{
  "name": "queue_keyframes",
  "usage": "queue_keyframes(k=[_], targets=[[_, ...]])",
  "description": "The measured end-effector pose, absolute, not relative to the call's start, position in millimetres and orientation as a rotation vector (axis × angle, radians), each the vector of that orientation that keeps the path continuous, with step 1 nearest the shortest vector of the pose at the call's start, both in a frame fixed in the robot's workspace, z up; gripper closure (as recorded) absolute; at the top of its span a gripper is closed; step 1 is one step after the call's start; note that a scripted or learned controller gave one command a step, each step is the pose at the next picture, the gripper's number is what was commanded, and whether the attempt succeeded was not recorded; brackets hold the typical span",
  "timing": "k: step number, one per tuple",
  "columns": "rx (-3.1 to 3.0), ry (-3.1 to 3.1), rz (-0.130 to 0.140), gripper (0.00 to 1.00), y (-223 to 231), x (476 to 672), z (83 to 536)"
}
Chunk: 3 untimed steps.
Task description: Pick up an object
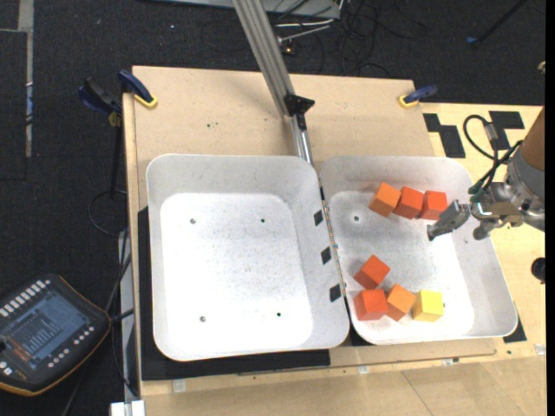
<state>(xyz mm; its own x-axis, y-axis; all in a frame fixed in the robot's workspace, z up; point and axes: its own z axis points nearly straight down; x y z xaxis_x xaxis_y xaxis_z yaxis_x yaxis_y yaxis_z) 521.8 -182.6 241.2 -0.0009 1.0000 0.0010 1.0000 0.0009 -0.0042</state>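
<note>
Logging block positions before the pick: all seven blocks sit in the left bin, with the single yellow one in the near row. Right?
Not quite. The camera view shows all seven blocks in the right bin, not the left bin. The single yellow block does sit in the near row.

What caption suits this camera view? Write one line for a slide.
Gripper hovers by three orange blocks in the right bin.
</note>
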Motion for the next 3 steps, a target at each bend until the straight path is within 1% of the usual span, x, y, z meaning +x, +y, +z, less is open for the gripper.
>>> queue_keyframes(k=[1, 2, 3], targets=[[-2.221, -2.222, 0.0, 0.0, -183, 522.6, 243], [-2.22, -2.218, 0.004, 0.0, -188, 524.0, 198], [-2.219, -2.218, 0.004, 0.0, -189, 532.6, 140]])
